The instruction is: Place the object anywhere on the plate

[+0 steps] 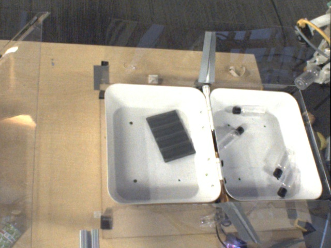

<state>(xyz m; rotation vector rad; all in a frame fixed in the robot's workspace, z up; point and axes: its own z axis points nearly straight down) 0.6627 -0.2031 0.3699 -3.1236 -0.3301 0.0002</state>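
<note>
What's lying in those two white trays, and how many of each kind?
Dark ribbed plate in the left bin: 1
Clear tubes with black caps in the right bin: 4, at and
Total: 5

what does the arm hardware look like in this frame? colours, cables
Only a small part shows at the upper right corner: pale grey-white end hardware with a rounded, light-coloured tip, and a yellow-orange curved piece or cable looping above it. Too small and blurred to make out markings.
</note>
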